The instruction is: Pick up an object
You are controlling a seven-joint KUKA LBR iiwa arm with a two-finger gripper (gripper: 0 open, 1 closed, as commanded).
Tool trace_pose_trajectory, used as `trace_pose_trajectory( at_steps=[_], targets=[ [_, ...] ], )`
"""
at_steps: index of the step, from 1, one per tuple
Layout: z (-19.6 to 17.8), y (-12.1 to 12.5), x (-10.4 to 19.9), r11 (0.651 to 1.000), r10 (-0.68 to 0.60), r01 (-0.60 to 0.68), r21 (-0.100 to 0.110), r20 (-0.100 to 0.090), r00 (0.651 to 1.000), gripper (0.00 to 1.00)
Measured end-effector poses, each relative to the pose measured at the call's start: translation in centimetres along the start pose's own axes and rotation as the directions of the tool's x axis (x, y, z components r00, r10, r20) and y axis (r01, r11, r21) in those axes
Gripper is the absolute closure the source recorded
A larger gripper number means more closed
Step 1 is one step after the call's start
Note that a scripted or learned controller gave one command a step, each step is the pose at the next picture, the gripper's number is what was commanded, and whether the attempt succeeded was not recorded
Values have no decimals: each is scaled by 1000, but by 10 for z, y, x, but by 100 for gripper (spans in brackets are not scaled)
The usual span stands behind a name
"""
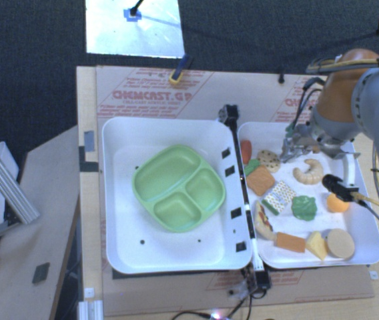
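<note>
The right bin (369, 245) holds several toy foods: a chocolate-chip cookie (267, 159), a croissant (308, 172), an orange toast slice (261, 180), a green broccoli piece (303, 207), an orange fruit (338, 203), a cheese wedge (317, 245) and a round tan bun (340, 243). My gripper (292, 147) hangs low over the back of this bin, just right of the cookie and above the croissant's left end. Nothing is visibly held in it.
The left bin (119, 245) holds a green divided plate (178, 187). A black-clipped divider (237, 179) runs between the bins. A checkered packet (279, 197), a sandwich (264, 222) and an orange wedge (289, 242) lie at the right bin's front left. The grey arm (369, 105) covers the back right corner.
</note>
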State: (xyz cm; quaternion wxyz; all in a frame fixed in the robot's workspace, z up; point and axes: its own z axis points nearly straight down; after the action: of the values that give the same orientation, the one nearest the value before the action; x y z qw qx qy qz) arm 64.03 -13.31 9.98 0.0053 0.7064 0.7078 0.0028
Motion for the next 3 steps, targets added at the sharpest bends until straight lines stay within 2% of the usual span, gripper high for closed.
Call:
trace_pose_trajectory(
  at_steps=[2,3],
  targets=[
    [-123,3,-2,1000,-3,3,7,-3,1000,100],
    [-125,4,-2,1000,-3,3,8,-3,1000,100]
  ],
)
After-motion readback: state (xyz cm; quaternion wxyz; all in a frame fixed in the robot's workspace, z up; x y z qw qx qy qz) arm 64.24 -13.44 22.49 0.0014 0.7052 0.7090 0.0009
